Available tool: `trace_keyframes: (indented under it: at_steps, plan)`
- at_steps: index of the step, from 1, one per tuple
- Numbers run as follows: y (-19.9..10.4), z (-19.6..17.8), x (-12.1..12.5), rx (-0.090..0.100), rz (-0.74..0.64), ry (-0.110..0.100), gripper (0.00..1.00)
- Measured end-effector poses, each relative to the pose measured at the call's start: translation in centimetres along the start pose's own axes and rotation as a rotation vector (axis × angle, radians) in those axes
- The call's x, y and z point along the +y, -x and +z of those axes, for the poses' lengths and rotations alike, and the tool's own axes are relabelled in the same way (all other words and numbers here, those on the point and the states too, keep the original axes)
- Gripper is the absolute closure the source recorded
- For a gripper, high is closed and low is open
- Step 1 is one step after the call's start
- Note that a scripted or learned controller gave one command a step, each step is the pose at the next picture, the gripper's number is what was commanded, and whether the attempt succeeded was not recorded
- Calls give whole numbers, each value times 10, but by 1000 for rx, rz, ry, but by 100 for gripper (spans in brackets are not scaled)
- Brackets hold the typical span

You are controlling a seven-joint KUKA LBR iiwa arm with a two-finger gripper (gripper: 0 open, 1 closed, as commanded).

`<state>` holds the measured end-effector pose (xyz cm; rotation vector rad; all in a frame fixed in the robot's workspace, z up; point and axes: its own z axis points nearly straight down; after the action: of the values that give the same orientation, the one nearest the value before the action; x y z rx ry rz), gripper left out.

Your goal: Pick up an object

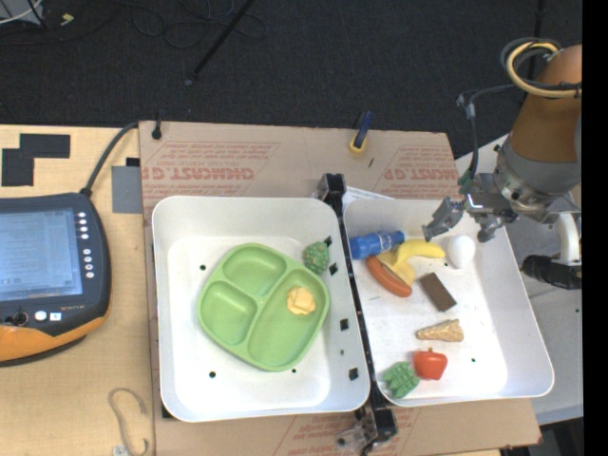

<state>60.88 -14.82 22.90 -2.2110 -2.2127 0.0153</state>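
I judge this is the approach step, nothing is lifted yet. In the right bin, nearest to me lie a green broccoli piece touching a red pepper, then a tan wedge, a brown block, a sausage, a banana, a blue bottle and a white egg. The claw hangs spread, pinching nothing, just beyond the egg. Next I would lower it over the egg, small, round and smooth, probably slippery.
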Motion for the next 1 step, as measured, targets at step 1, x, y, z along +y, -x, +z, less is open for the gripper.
trace_keyframes:
  at_steps: [1]
  plan:
    - [0,-6,2,-2,-1,10,0]
